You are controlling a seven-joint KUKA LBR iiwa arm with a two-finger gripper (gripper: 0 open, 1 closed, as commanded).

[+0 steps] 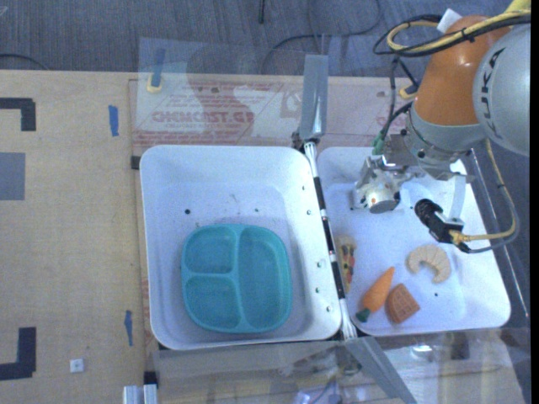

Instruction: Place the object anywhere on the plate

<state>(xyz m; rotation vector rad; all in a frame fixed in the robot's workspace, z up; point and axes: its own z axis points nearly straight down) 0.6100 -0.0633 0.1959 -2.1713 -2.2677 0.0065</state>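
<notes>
Over the right bin's (pixel 488 310) far edge our jaws (pixel 376 194) hover; we cannot tell their state. Carrot (pixel 377 289), croissant (pixel 429 262) and cracker (pixel 402 303) lie near its front edge. Nothing sits on the plate (pixel 237 278) yet.

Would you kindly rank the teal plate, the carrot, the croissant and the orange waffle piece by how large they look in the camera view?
Largest to smallest:
1. teal plate, by far the largest
2. carrot, the longest of the small items, though slim
3. croissant and orange waffle piece: these look about alike, so I would not rank one above the other.
</notes>
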